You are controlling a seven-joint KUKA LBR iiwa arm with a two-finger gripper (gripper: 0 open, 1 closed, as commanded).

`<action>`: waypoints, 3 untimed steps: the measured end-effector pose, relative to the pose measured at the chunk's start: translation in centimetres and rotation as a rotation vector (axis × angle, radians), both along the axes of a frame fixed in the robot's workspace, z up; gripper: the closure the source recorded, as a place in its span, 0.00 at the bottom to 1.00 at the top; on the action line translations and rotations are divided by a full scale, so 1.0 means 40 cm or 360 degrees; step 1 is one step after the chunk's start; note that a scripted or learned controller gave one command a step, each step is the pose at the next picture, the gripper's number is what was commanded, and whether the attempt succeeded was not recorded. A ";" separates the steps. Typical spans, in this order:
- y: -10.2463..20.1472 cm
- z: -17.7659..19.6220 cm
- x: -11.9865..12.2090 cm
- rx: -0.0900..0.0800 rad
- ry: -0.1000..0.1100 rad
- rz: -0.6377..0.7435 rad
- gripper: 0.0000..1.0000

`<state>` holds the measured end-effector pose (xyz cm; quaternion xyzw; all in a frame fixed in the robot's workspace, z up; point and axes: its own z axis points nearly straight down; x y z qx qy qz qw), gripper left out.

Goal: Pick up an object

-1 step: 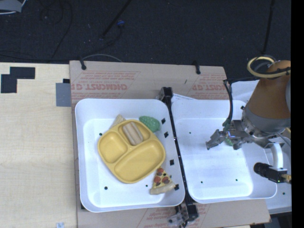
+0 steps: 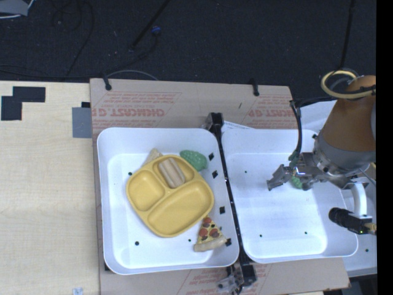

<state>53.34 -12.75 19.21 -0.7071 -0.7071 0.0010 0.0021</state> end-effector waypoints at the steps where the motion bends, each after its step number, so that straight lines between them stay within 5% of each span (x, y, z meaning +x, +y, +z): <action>1: 0.002 -0.108 0.000 0.0001 0.0005 -0.0001 0.00; 3: -0.009 -0.263 -0.020 0.0000 0.0000 -0.0001 0.00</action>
